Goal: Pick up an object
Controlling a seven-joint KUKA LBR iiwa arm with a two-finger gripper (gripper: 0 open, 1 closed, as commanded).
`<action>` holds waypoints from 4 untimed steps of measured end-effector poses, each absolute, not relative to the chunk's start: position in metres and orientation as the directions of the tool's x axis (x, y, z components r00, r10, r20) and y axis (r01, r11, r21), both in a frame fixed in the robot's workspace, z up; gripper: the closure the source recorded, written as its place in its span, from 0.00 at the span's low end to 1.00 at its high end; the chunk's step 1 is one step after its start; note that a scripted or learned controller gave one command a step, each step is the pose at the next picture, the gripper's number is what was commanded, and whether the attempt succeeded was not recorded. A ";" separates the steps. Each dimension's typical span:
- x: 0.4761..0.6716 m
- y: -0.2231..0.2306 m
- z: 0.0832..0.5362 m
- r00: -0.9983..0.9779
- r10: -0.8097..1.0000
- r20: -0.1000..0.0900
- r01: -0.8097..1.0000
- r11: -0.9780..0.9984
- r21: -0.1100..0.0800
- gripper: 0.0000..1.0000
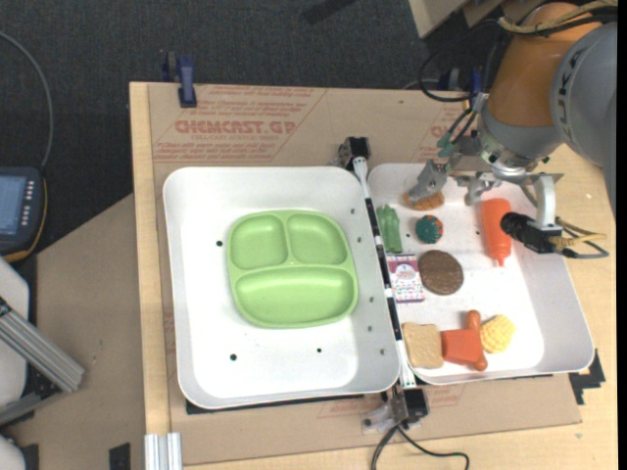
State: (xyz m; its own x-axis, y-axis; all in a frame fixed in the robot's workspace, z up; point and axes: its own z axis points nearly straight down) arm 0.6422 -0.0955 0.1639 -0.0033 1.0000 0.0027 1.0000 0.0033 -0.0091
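**Nothing lifted yet: hand low at the far end of the right bin**

Nearest me, along the front of the right bin (563,355), sit a bread slice (423,345), an orange block (463,347) and a yellow waffle-like piece (497,333), all untouched. Further in lie a brown disc (441,272) and a teal ball (428,229). An orange bottle-shaped toy (495,229) lies just below the hand (482,172), the likeliest target. Whether the hand is spread or closed I cannot tell from here. I see nothing in its grip, so the whole pick looks to remain. The left bin (191,262) carries a green divided plate (291,268).
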 end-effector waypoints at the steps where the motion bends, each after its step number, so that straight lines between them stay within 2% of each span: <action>1: 0.658 -0.098 0.086 -0.002 1.000 0.001 1.000 0.002 -0.005 0.00; 2: 0.667 -0.091 0.085 -0.001 1.000 -0.001 1.000 0.001 0.002 0.00; 3: 0.664 -0.092 0.093 0.000 1.000 -0.001 1.000 0.000 -0.009 1.00; 4: 0.549 -0.167 0.116 0.011 1.000 -0.002 1.000 -0.011 -0.007 1.00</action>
